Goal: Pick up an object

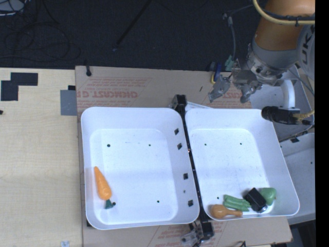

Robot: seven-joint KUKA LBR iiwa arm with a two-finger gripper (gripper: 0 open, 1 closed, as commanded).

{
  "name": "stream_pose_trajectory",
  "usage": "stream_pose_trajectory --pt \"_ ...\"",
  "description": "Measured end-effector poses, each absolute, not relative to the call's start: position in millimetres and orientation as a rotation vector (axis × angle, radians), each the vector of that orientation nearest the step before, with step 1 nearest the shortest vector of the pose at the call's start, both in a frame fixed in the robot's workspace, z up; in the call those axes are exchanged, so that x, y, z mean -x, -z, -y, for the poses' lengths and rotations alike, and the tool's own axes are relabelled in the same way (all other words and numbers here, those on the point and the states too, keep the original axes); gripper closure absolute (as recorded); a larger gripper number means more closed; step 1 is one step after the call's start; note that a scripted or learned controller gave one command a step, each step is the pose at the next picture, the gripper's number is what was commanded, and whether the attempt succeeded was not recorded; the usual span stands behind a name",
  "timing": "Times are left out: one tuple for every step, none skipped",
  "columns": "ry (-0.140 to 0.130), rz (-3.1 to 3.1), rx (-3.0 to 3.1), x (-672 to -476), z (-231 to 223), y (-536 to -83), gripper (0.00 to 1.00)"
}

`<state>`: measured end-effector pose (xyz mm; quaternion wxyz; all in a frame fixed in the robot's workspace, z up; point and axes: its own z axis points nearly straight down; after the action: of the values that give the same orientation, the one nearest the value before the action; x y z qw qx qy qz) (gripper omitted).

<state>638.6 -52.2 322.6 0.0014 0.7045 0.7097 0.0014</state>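
Two shallow white plastic bins side by side on brown cardboard sheet (133,89): left bin (131,118), right bin (231,118). Grey arm with orange band (280,19) enters upper right. Two-finger gripper (235,92) hangs above far rim of right bin, fingers apart, nothing between them. Well apart from it, near corner of right bin: cluster of four, touching – green bean pod (235,203), green rounded piece (268,194), tan pear-shaped piece (224,211), black block (255,199) lying across the green ones. Left bin: one orange toy carrot (102,184), near left wall.
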Motion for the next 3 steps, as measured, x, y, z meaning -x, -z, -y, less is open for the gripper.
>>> stream_pose_trajectory --pt "0.004 -2.227 -2.219 -637.3 56.0 -328.9 1.00" --pt "0.007 -2.227 -2.222 -643.5 19.8 -278.9 1.00" --pt "-0.001 -2.225 -2.218 -644.1 -9.6 -309.9 1.00"
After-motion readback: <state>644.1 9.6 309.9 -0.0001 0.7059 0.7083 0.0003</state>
